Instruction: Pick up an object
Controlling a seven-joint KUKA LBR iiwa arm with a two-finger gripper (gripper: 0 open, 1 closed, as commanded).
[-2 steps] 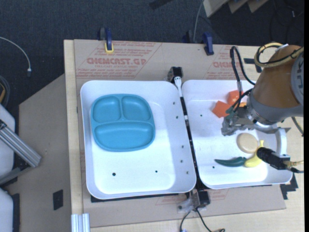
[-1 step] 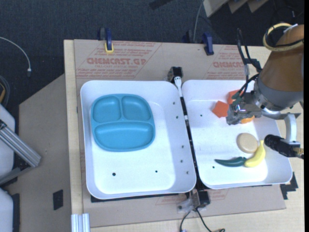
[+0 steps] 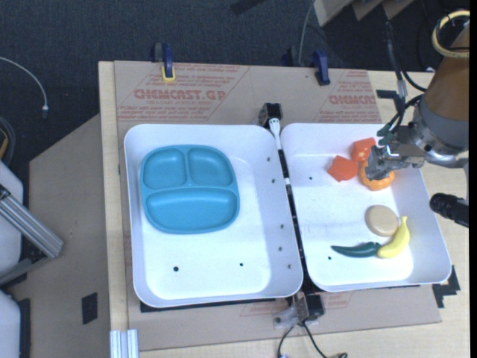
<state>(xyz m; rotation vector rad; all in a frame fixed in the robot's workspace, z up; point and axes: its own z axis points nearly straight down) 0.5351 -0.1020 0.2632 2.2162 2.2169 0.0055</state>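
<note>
The fingers (image 3: 381,162) hang low over an orange object (image 3: 375,178) in the right bin (image 3: 313,267); whether they are apart or together cannot be told. Far left of them, the left bin (image 3: 253,267) holds a blue divided plate (image 3: 190,189). Nearer the camera than the fingers lie a yellow banana (image 3: 397,240), a dark green pepper (image 3: 356,250) and a beige round piece (image 3: 381,219). Just left of the fingers sits an orange-red block (image 3: 342,168).

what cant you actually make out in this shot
- Gripper, camera view: the wrist covers it from above, so whether it is open or shut cannot be told.
- Orange object in the right bin: the gripper hides its top, so its shape and any contact are unclear.
- Arm: cut off by the right edge.
- Dark green item beside the banana: too small to identify.
</note>
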